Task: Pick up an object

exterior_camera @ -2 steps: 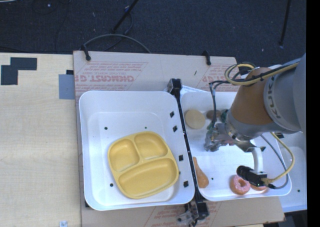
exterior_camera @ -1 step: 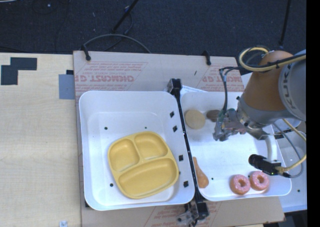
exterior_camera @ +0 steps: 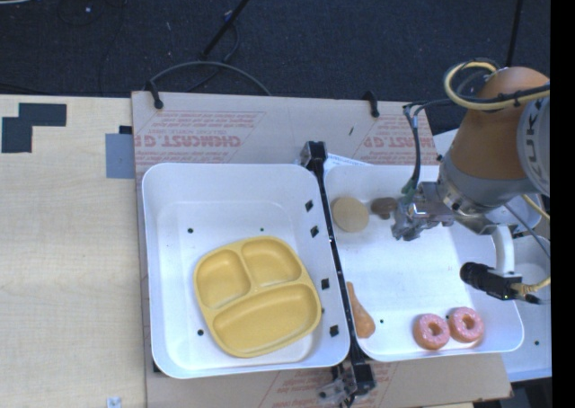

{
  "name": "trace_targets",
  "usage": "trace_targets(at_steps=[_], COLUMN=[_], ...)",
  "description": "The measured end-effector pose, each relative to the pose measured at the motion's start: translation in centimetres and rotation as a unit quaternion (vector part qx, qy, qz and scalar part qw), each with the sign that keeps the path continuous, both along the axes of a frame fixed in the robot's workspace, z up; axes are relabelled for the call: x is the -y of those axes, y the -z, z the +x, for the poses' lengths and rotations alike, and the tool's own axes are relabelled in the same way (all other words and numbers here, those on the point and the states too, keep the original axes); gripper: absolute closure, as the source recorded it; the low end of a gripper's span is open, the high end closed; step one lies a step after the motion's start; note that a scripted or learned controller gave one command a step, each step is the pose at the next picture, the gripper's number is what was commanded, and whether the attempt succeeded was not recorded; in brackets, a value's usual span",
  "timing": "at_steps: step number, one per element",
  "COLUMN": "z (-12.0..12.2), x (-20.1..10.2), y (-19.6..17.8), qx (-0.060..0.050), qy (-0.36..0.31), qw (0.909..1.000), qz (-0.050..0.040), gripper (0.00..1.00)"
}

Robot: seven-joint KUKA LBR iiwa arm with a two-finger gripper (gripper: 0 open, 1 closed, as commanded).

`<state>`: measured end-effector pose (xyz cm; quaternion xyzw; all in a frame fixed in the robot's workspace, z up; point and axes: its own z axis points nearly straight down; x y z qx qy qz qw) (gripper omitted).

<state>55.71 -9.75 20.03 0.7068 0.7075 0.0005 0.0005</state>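
We see two shallow white bins side by side on a cardboard sheet. The left bin (exterior_camera: 171, 217) holds a yellow tray (exterior_camera: 258, 306), smooth plastic with rounded corners and three compartments, lying flat and turned at an angle. The right bin (exterior_camera: 404, 285) holds several small things: a round tan ball (exterior_camera: 349, 214) at the far left, a small brown lump (exterior_camera: 384, 208) just right of it, an orange carrot-shaped piece (exterior_camera: 359, 312) along the near left wall, and two pink ring donuts (exterior_camera: 447, 328) touching each other at the near right corner.

The arm reaches in from the right, grey with an orange band (exterior_camera: 499, 128). Its gripper (exterior_camera: 406, 223) sits low over the far part of the right bin, just beside the brown lump and near the ball. We cannot tell whether the claw is wide or narrow, and we see nothing held in it.

The cardboard (exterior_camera: 234, 132) carries red printing, upside down from here; it is too blurred for us to read with confidence. The bench (exterior_camera: 63, 262) at left is pale wood with dark patches.
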Motion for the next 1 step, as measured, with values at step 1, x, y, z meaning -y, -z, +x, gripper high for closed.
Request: trace_targets(at_steps=[1], z=[0.57], x=[1.01], y=[-5.08], qx=[0.000], qy=[0.000], qw=[1.0000], qz=[-0.0003], gripper=[1.00])
